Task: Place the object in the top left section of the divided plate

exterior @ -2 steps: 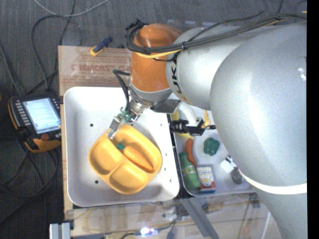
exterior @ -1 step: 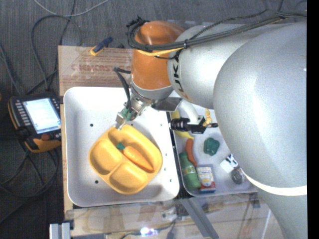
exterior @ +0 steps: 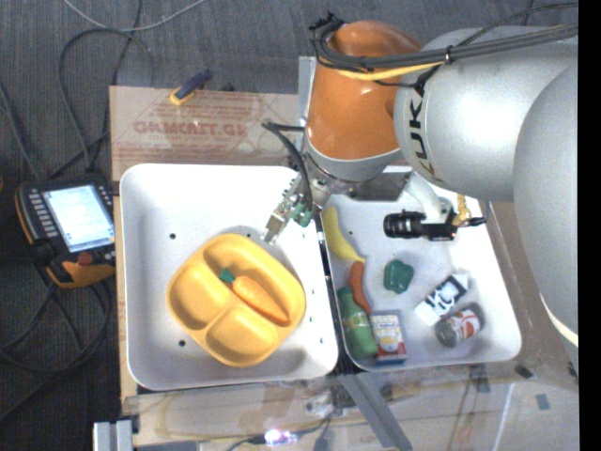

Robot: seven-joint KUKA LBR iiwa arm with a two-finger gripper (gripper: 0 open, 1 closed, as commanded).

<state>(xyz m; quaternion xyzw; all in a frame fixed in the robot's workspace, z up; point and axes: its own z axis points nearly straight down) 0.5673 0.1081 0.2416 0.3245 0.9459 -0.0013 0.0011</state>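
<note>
Camera view: orange toy carrot [exterior: 260, 296] lies diagonally on the yellow divided plastic plate [exterior: 202, 313] (green top up-left); pincer [exterior: 285, 212] grip unreadable.

The divided plate [exterior: 237, 299] is yellow, rounded, with three sections, and it lies flat in the left white bin [exterior: 150, 205], a little right of the bin's middle. The object is a toy carrot [exterior: 258, 296], orange with a small green top. It lies on its side inside the plate, slanted, green end toward upper left, resting across the ridge between the sections.
</note>
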